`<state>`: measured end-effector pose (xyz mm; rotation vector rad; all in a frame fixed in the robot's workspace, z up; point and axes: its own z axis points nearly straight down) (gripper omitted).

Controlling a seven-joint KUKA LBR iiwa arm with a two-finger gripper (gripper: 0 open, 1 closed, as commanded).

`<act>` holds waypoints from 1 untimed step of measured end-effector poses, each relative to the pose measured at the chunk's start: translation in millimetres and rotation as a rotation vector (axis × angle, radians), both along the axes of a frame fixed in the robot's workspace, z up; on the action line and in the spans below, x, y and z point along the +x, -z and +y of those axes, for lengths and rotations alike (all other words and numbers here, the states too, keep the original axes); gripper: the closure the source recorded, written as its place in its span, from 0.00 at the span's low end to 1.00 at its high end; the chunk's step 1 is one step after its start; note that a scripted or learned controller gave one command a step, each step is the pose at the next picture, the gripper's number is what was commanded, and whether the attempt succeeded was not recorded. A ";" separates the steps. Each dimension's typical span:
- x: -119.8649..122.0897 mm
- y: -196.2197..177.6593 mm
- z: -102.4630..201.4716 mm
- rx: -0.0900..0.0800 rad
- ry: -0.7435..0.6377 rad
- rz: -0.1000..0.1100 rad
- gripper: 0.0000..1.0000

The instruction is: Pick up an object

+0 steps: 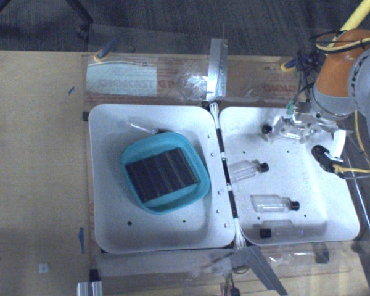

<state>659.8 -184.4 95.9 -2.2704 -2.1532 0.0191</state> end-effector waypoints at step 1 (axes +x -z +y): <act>7.9 -97.3 27.0 -0.003 0.004 -0.020 1.00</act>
